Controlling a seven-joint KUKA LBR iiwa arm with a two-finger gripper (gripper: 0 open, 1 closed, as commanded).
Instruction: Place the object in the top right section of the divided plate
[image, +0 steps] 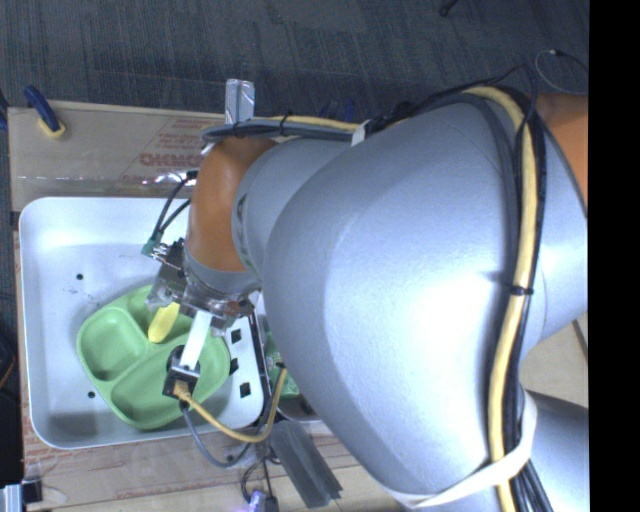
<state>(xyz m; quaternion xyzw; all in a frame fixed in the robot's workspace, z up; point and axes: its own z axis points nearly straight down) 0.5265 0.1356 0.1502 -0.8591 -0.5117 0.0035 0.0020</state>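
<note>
At plate's (112, 352) two o'clock, gripper (170, 298) hovers just above yellow piece (163, 323): looks light, smooth, maybe slippery. Best pinched mid-body. Open or closed? Can't tell.

Divided plate (115, 352) inside left bin (68, 250)

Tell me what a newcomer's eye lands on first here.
The huge grey arm dominates, reaching in from the right and covering most of the view, with its orange band above the wrist. Next comes the bright green divided plate, lying in the white bin on the left. A small yellow object shows against the plate's upper right part, close under the wrist; whether it is held cannot be told.
</note>
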